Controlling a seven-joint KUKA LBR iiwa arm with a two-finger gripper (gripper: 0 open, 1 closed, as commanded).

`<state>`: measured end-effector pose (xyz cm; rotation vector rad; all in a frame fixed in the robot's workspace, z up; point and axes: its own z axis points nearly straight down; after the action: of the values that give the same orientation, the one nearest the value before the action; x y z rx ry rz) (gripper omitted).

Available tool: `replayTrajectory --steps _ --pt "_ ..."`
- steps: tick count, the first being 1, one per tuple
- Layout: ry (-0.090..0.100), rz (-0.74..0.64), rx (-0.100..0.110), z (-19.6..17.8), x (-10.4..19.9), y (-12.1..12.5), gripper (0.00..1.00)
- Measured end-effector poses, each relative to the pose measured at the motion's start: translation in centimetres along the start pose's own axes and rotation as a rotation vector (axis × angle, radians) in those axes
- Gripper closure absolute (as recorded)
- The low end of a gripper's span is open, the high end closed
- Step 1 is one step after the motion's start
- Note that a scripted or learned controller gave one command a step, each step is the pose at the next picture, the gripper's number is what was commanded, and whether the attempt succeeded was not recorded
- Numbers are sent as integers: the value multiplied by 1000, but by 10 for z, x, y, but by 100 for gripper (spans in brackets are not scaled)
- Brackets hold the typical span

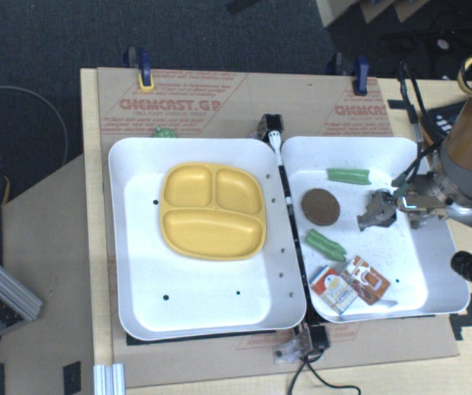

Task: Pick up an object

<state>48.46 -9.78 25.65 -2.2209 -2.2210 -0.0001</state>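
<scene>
Four loose objects lie in the right bin (417, 151): a green pod (348, 174) toward twelve o'clock, a brown disc (321, 206) at about nine, a second green piece (325, 244) toward seven, and a red-and-white packet (349, 284) near six. The gripper (377, 211) hangs at roughly the bin's centre, just right of the disc and apart from it; nothing shows between its fingers, and how far they are spread I cannot tell, since they read as one dark grey lump. A descent from here risks closing on bare bin floor, as no object sits directly under it. The flat disc and thin packet could also slip a pinch. The arm's upper part is cut off at three o'clock. The left bin (137, 245) holds a yellow divided plate (213, 211).
</scene>
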Motion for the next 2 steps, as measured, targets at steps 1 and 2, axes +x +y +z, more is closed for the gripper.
replayTrajectory --steps 1,2 --pt "-1 0 -3 -11 0 1 100" --pt "0 -7 -9 -83 58 -4 100"
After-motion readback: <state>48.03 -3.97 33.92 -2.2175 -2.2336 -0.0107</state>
